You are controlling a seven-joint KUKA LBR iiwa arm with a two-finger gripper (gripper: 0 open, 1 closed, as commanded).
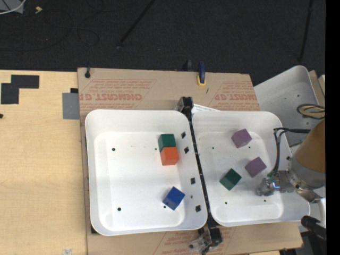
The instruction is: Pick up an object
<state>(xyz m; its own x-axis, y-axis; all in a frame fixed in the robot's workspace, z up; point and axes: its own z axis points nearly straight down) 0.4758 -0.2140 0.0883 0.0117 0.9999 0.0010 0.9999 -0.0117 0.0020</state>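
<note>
Hovering low in the right bin (265, 217), the gripper (265, 187) sits just right of the dark green cube (230, 179). Nothing is visibly held; whether it is parted or closed cannot be told.

floor (159, 25): dark carpet, cables across it | bench (37, 169): pale wood, black patches | cardboard (133, 92): brown sheet, blue clamp (201, 73) at far edge

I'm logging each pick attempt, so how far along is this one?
Done: the arm has brought the gripper low into the right bin, beside the dark green block and the nearer purple block. In hand: nothing visible between its fingers. Left: closing on a block and lifting it; all six blocks lie in the bins.
</note>
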